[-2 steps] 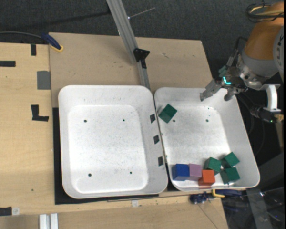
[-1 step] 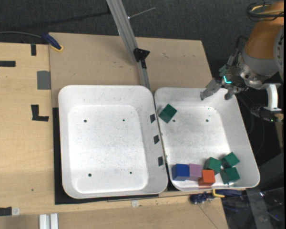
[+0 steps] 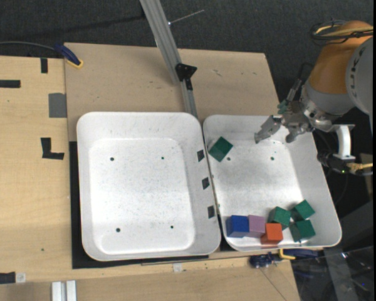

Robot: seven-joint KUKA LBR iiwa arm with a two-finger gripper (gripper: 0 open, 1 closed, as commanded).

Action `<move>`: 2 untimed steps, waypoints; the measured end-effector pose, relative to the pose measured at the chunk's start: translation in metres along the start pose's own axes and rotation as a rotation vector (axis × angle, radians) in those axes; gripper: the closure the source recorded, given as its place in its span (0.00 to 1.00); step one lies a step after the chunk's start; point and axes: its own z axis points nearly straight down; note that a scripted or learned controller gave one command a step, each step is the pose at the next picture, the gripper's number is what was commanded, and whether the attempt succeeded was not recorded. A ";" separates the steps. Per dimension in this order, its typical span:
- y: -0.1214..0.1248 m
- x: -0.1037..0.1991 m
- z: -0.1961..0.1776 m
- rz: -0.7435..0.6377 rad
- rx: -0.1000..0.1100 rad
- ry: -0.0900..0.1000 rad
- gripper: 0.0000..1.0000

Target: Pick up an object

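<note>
My gripper (image 3: pixel 277 135) hangs over the back right corner of the right bin (image 3: pixel 257 177), its two fingers spread open with nothing between them. A green cube (image 3: pixel 220 148) lies alone at the bin's back left, well to the left of the gripper. Along the bin's front edge sit a blue cube (image 3: pixel 239 225), a pale purple cube (image 3: pixel 257 224), an orange cube (image 3: pixel 274 232) and three green cubes (image 3: pixel 293 219) in a cluster.
The left bin (image 3: pixel 141 184) lies beside the right one. A slanted metal bar (image 3: pixel 166 33) with a black clamp runs down to the gap between the bins. Black tape marks sit on the bench at left.
</note>
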 end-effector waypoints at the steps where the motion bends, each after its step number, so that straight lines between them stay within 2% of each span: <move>1: 0.002 0.005 0.064 0.000 0.002 0.001 0.00; 2: 0.001 0.006 0.092 0.000 -0.001 -0.001 0.00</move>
